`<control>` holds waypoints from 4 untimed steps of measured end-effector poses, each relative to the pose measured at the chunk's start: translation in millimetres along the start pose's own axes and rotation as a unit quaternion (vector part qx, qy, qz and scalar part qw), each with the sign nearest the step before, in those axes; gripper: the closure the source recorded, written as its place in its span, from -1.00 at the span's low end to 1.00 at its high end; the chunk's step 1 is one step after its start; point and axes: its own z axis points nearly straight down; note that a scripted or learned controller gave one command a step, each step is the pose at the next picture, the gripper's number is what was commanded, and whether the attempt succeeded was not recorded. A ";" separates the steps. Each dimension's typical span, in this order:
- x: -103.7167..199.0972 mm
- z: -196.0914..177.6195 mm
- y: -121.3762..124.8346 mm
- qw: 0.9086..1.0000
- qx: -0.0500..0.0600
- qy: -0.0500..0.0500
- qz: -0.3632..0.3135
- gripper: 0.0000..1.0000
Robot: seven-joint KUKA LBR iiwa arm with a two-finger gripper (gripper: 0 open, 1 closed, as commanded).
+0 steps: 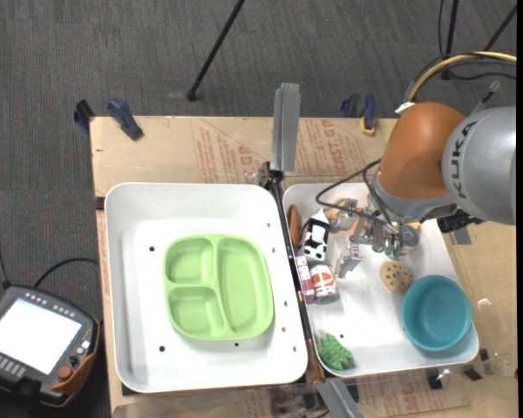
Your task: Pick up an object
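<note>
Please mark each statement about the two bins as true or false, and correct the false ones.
1. The green divided plate lies in the left bin. True.
2. The teal bowl stands in the left bin. False: it is in the right bin, near its front right corner.
3. The gripper is above the right bin. True.
4. The small green toy lies on the divided plate. False: it lies in the right bin, near its front edge.
5. The black-and-white cow toy is in the right bin. True.

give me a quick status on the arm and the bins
Gripper low in the right bin, nothing seen between its fingers. Can, cow toy, teal bowl close around. Green tray in left bin.
</note>
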 end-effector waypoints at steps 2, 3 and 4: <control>108.8 2.2 -125.6 0.998 -0.003 0.004 -0.068 -1.00; 29.1 1.9 -106.7 1.000 -0.003 0.002 0.005 -1.00; -1.9 1.1 -29.9 1.000 -0.005 0.001 -0.018 -1.00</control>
